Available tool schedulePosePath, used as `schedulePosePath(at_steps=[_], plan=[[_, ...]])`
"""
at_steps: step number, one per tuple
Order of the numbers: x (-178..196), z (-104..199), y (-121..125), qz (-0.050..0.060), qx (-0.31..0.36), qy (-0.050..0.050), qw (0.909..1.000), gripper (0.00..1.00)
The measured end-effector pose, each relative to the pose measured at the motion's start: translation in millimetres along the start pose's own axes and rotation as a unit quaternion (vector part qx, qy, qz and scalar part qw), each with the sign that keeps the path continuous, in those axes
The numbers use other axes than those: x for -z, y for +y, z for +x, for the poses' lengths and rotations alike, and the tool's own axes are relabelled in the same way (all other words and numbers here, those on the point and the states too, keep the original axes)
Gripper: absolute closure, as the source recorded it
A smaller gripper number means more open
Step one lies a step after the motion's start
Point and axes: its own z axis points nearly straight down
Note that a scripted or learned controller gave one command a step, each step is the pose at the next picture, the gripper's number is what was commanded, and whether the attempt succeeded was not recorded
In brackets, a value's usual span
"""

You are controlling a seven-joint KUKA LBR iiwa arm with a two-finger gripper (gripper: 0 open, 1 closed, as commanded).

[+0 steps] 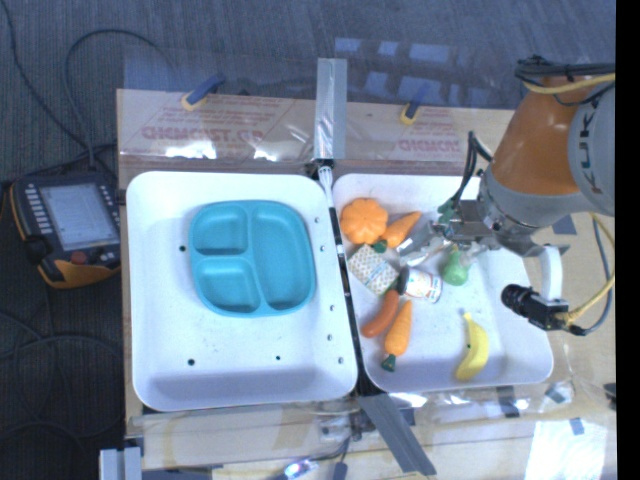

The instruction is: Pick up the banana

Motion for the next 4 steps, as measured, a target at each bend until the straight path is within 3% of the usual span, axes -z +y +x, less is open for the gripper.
schedulePosePath(at_steps=[1, 2, 3, 4], plan=[[64, -58, -62, -0.001, 0.062, -0.001, 0.9981, 0.0], [-46, -78, -63, 0.0, 0.007, 0.0, 1.0, 0.0], [-112, -100, -61, -0.002, -0.006, 0.0, 1.0, 0.0], [-114, -96, -48, -0.008, -0.144, 0.006, 0.9895, 0.0]])
